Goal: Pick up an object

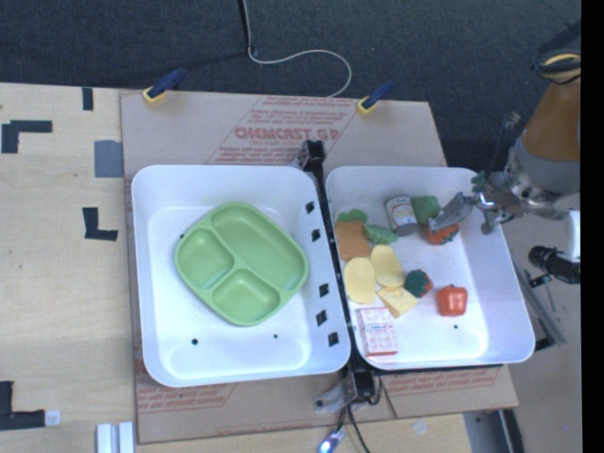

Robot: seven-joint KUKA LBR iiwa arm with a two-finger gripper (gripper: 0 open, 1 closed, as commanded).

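Note:
The right bin [491, 333] holds several toy foods. Among them are a small can [401, 213], a green piece [426, 205], an orange carrot-like piece [351, 240], yellow slices [374, 272], a cheese wedge [397, 300], a broccoli floret [417, 281], a red pepper [453, 299] and a red-and-white box [377, 331]. My gripper [447, 217] reaches in from the right, low over the bin's upper right part. It is just right of the can and directly above a small red-orange item [440, 236], which it partly hides.
The left bin [156, 347] holds a green divided plate [242, 262]. A black clip strip [321, 253] runs between the bins. The arm's orange band [555, 125] and wrist stand over the right bin's right wall. Cardboard [283, 130] lies beneath both bins.

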